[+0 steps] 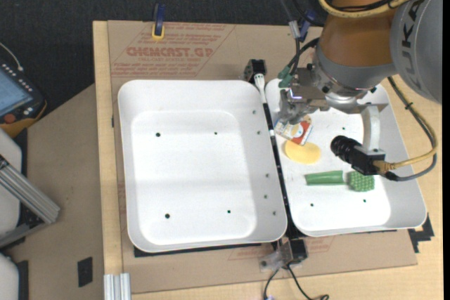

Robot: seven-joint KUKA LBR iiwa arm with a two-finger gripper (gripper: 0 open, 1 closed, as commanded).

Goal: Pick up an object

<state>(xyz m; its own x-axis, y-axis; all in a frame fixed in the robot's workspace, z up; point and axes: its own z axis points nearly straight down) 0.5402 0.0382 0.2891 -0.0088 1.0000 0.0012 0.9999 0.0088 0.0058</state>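
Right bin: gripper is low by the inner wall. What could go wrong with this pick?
1. The gripper hangs over a small red-and-white packet close to the right bin's inner wall, so it may strike or catch that rim.
2. The yellow disc lies right by the packet, seemingly touching it; it could be dragged along or knocked aside.
3. The packet looks flat and thin, so a grasp may well slip off.
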